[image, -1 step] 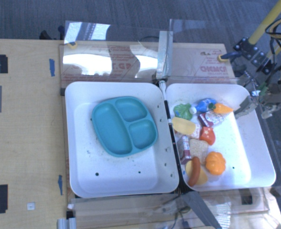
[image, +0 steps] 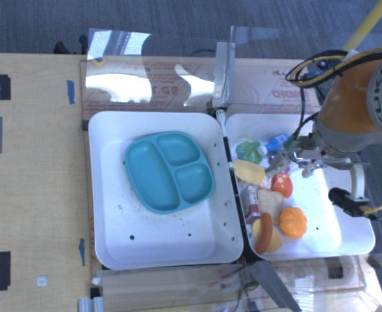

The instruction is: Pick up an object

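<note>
- Hovering low over the right bin [image: 356,236], at the upper edge of the food pile, with the pincer [image: 288,163] just above the red tomato-like piece [image: 281,184].
- Cannot tell the pincer's state: tips blur into the clutter, nothing clearly seen between them.
- Taking the red piece as landmark and likeliest target (a judgement only): lying just below and slightly left of the pincer, roundish, no clear long axis.
- Noting neighbours around the red piece: yellow banana-like item [image: 249,171] to its left, lying roughly left-right; green item [image: 249,151] up-left; blue item [image: 277,142] above; bread slice [image: 269,202] just below; orange fruit [image: 293,221] lower right; sausage-like piece [image: 264,233] lower left.
- Sitting well to the left, in the left bin [image: 113,239]: blue divided plate [image: 169,171].
- Needing probably a short drop down-left; crowding risks a nudge, not a grip.
</note>
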Tool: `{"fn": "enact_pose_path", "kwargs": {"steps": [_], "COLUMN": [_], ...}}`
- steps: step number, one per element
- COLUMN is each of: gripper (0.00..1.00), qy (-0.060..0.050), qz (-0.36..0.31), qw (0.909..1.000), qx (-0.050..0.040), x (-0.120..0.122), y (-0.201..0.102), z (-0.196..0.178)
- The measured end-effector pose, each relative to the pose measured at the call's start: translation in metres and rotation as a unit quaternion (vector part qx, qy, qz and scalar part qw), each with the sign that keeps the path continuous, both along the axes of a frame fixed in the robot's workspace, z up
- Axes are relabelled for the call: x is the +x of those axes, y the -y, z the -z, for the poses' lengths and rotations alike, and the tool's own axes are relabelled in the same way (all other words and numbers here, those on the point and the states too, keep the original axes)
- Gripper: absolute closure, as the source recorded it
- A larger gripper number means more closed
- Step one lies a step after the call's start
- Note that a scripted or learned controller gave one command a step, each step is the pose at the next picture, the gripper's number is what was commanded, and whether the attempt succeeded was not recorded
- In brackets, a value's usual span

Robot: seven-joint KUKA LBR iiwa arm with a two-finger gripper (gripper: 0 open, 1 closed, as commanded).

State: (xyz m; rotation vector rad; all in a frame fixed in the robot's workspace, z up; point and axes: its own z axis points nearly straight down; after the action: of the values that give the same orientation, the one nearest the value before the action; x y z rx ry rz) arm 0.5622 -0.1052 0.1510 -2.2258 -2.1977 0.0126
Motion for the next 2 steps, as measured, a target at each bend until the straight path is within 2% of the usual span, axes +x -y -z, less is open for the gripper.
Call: {"fn": "enact_pose_path", "kwargs": {"steps": [1,2], "gripper": [0.0,0.0], "qy": [0.016,0.022], "qz": [0.01,-0.015], "qw": [0.9998,0.9996], "qx": [-0.004,-0.0044], "x": [0.0219,0.0122], "y": [0.008,0.0027], "z": [0.0486,0.054]}}
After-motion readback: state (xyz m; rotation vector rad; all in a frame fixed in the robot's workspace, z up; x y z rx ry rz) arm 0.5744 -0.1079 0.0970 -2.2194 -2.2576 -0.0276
